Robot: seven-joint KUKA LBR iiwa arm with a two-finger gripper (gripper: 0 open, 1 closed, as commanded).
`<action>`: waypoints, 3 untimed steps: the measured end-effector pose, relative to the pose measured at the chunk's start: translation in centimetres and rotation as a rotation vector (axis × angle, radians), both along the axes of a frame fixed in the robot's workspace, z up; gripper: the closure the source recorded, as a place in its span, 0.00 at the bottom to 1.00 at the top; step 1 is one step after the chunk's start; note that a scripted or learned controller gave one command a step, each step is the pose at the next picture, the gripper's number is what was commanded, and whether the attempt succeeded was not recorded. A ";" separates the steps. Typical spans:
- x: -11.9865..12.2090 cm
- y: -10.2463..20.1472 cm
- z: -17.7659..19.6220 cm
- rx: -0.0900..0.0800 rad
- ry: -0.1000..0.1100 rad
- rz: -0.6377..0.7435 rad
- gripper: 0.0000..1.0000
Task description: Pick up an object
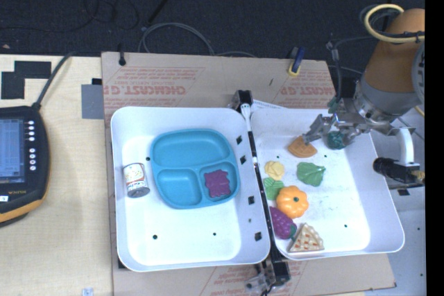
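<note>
My gripper (320, 132) hangs low over the back of the right bin (374, 218), just right of and above a flat orange-brown cookie (302, 147). A small teal thing (337, 140) sits right against the gripper's right side; whether it is held is unclear. Further forward in that bin lie a yellow piece (275, 168), a green pepper (310, 173), an orange pumpkin (292, 200), a green vegetable (270, 186), purple grapes (281, 222) and a sandwich wedge (306, 239).
The left bin (139, 232) bears a blue divided plate (191, 166) with a purple toy (218, 183) in its front right compartment, and a small can (135, 179) beside it. A tablet (17, 156) lies at the far left.
</note>
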State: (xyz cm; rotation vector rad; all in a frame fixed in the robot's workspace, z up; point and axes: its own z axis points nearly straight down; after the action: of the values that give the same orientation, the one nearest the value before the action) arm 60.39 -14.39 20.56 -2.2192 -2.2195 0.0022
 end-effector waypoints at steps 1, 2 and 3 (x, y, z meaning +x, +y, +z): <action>3.5 -0.5 -12.5 -0.001 0.002 0.003 0.00; -1.6 1.5 -11.8 0.001 0.004 -0.002 0.00; 4.2 1.2 -11.7 -0.002 -0.006 0.001 0.00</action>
State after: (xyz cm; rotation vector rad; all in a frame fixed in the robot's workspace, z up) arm 64.61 -13.19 8.81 -2.2213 -2.2248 -0.0024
